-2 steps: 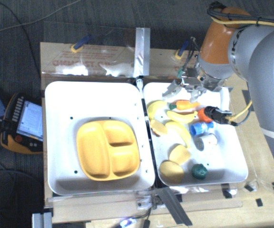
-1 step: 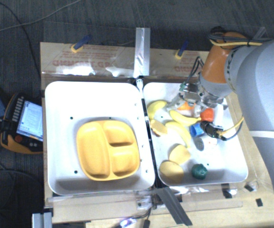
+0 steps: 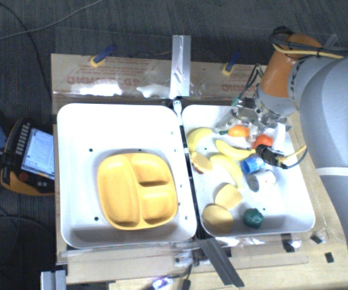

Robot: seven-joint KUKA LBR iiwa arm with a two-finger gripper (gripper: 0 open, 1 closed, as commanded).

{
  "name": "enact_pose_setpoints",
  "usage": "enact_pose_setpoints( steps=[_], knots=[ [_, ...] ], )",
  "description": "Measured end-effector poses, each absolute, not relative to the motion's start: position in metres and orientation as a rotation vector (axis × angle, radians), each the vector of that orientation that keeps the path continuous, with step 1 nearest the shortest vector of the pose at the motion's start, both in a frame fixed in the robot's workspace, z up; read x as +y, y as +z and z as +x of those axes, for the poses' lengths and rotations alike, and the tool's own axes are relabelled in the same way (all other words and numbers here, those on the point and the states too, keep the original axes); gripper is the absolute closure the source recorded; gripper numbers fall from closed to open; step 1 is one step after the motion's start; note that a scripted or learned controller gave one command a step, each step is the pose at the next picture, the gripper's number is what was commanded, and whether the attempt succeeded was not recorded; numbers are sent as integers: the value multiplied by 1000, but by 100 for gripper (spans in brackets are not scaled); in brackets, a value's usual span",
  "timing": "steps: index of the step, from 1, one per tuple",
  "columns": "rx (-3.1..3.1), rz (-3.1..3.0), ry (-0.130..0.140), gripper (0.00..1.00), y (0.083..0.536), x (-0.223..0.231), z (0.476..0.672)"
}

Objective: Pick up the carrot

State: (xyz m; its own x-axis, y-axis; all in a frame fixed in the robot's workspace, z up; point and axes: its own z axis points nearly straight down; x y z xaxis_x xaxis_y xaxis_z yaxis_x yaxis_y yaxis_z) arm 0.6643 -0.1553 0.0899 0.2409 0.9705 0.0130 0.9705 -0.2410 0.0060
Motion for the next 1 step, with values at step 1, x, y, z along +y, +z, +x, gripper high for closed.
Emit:
enact_pose_setpoints(
  steps=[1],
  knots=[
    [-1931, -2467, -5, 100, 95, -157, 662]
  ],
)
